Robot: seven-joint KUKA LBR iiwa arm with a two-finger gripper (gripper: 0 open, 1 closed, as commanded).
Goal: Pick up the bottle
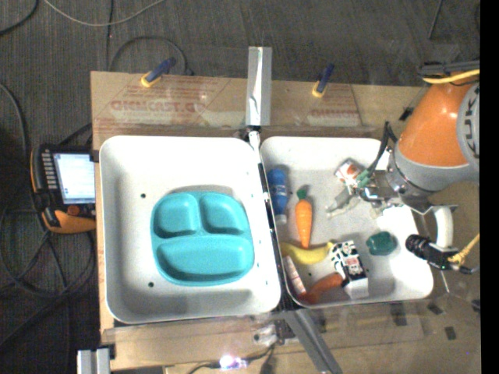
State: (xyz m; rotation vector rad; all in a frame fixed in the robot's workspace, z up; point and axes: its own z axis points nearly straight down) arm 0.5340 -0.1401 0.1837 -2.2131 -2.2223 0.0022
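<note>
On the far left a handheld screen device sits off the bench. The left bin carries a teal divided tray. Crossing into the right bin, the blue bottle lies against its left wall, lengthwise along the divider, untouched. Just beside it is a carrot, with a banana below and a black-and-white box beside that. A dark green round piece lies further right. My gripper hangs over the middle of this bin, well apart from the bottle; my fingers look spread a little with nothing between them.
</note>
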